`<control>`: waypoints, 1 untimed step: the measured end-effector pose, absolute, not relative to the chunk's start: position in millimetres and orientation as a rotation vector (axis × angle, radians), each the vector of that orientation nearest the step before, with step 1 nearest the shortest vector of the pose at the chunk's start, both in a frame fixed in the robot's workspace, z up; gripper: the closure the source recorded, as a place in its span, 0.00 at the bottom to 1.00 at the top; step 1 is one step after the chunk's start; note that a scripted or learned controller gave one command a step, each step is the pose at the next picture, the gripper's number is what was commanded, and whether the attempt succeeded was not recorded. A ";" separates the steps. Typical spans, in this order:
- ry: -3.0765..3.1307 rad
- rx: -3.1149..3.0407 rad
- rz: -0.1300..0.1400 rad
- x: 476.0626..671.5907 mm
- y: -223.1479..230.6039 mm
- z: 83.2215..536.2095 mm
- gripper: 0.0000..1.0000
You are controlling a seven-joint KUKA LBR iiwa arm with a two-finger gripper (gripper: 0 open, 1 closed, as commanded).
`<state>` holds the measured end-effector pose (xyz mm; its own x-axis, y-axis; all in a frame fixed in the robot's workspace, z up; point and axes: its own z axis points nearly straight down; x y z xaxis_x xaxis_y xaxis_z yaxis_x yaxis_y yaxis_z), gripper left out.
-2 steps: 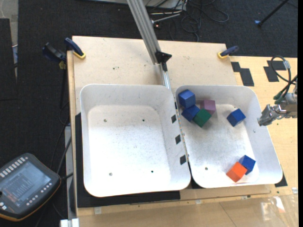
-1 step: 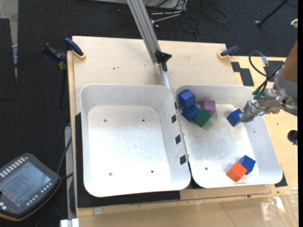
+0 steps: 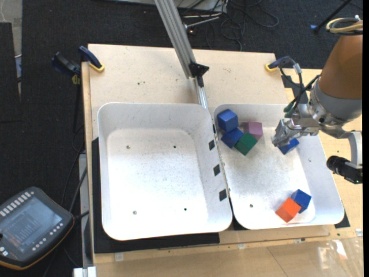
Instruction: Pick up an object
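Hand [image 3: 286,136]: low over the right bin [image 3: 323,172], at its upper right part; whether it is apart or together cannot be told.
Blue block [image 3: 289,146]: directly beneath the hand, partly hidden by it.
Cluster: two blue cubes [image 3: 228,121], a pink cube [image 3: 253,129] and a green cube [image 3: 246,144] near the divider.
Lower corner: orange cube [image 3: 287,210] touching a blue cube [image 3: 301,199].
Left bin [image 3: 109,154]: on the tabletop [image 3: 144,74].

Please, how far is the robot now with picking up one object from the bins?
Done: the tool has reached the right bin, directly at a small blue block. In hand: the grasp itself; I cannot tell if the block is gripped. Left: lifting it clear. The blue cube, pink block, green block and orange block lie untouched.
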<state>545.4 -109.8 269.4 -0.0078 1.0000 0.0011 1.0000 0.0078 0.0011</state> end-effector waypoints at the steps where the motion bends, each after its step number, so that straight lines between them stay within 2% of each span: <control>1: 2.230 2.212 0.002 567.4 -56.3 260.5 1.00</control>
<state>567.4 -56.3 260.5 -0.0079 1.0000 0.0007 1.0000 0.0079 0.0013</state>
